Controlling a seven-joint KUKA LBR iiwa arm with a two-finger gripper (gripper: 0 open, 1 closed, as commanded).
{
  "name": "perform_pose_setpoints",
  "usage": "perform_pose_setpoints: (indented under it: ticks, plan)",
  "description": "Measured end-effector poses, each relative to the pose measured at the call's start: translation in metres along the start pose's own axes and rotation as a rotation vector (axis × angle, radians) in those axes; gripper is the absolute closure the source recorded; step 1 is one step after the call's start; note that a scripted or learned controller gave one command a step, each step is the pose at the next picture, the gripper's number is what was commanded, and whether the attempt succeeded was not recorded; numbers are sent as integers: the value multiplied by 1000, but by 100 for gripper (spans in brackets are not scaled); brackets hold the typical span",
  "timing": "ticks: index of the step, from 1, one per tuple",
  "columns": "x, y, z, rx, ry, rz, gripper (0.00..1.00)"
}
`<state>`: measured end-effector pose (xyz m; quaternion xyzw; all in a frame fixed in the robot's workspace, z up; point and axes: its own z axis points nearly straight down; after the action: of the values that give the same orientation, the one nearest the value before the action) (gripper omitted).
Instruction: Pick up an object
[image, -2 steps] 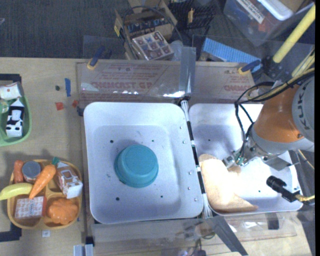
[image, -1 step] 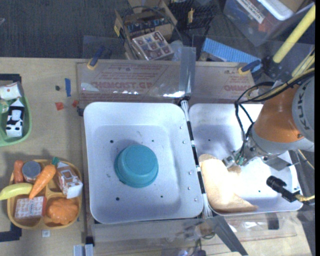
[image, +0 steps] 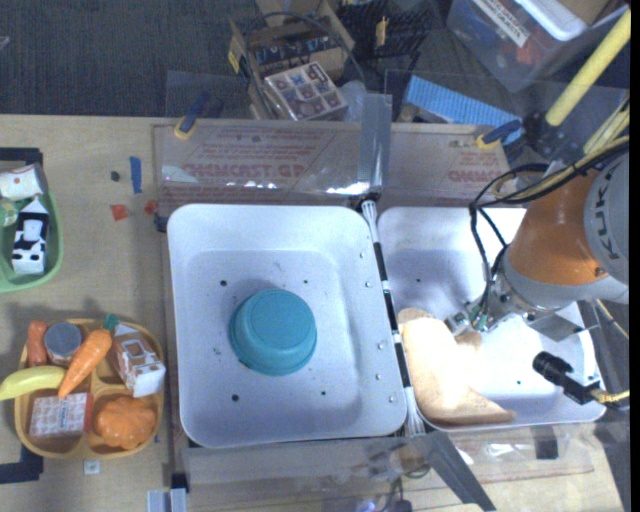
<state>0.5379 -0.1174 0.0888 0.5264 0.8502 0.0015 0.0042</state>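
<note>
A teal bowl (image: 274, 331) lies upside down in the middle of the left white bin (image: 200, 250). A tan, flat, bread-like object (image: 440, 372) rests against the left wall and front of the right white bin (image: 430, 240). My gripper (image: 476, 324) is low in the right bin, at the tan object's upper right edge. The grey arm with its orange band (image: 556, 252) comes in from the right above it. I cannot tell whether the gripper touches the tan object.
On the bench to the left stand a yellow tray of toy food (image: 20, 425) with a carrot and banana, and a green dish (image: 48, 262). Clear plastic panels (image: 260, 160) rise behind both bins.
</note>
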Motion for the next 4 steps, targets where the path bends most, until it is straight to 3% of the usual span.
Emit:
perform_pose_setpoints:
  ticks: [1,2,3,4]
  plan:
    - [-15,31,-65,3,3,-83,0]
    - [-2,-5,-80,7,6,34,0]
    - [-6,-20,-1,-3,0,93,0]
    - [-7,-20,-11,-6,0,97,100]
